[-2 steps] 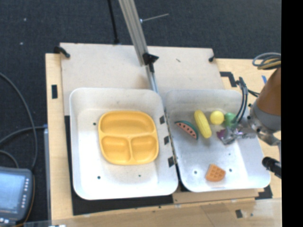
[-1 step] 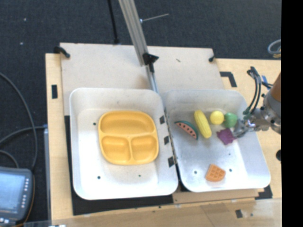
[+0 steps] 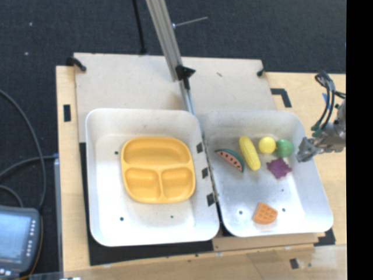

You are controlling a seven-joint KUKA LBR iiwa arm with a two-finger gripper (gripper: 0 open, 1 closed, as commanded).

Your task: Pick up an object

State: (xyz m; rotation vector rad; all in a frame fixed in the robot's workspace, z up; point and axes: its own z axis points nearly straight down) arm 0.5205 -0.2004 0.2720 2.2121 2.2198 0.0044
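1. Looking down from the camera view, I see the gripper (image 3: 308, 150) at the right rim of the right bin (image 3: 309, 200), mid-right of frame; I cannot tell whether its jaws are released or clenched.
2. Inside that bin lie a green ball (image 3: 285, 147), yellow ball (image 3: 267, 144), corn cob (image 3: 249, 152), watermelon slice (image 3: 231, 159), purple piece (image 3: 279, 168) and orange waffle (image 3: 265, 213).
3. The left bin (image 3: 105, 214) holds a yellow divided tray (image 3: 157, 169).

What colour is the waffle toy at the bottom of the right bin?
Orange. The waffle toy shows clearly in the camera view, low in the right bin.
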